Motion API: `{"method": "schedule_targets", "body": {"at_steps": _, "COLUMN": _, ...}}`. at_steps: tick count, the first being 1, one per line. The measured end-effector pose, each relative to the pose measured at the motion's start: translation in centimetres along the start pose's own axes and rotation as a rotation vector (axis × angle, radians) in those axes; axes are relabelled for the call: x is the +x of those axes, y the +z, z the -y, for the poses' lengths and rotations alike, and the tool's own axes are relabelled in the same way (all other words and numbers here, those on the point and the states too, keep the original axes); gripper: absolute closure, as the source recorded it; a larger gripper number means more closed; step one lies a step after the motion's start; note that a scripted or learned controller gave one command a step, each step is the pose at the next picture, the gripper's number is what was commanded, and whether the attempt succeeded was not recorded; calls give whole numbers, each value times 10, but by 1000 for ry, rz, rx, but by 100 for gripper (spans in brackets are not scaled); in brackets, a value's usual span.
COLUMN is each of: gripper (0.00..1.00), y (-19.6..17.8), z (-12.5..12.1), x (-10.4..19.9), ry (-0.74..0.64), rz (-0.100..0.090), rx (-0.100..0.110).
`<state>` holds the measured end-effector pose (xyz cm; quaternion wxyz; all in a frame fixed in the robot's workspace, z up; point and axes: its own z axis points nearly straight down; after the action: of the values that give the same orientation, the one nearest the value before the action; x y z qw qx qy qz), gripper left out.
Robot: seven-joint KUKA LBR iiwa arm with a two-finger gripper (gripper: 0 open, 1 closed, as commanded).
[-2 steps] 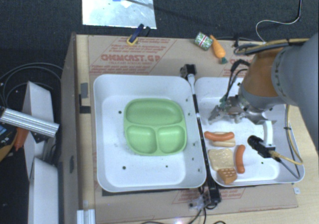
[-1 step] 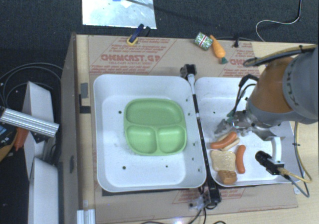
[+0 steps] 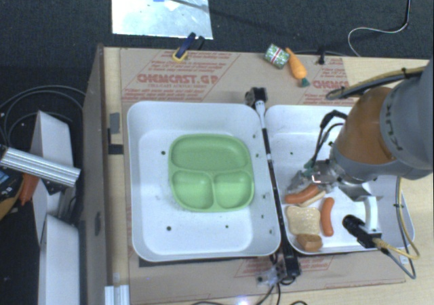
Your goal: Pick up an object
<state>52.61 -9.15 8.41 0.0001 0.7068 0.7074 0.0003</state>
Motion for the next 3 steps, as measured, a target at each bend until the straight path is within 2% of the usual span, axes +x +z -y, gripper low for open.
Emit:
{"method": "schedule_targets", "body": {"at_steps": 1, "gripper": 0, "y": 0, "z": -4, "x": -64, "ry": 1, "rz": 2, "rx": -1}}
{"method": "schedule_targets", "body": {"at_steps": 2, "gripper": 100, "y": -11, "z": -5, "x": -63, "ry": 0, "rz": 1, "rx": -4}}
{"method": "schedule_targets", "body": {"at_steps": 3, "gripper": 100, "y": -135, "z": -64, "x": -71, "ry": -3, "rz": 2, "rx": -4}}
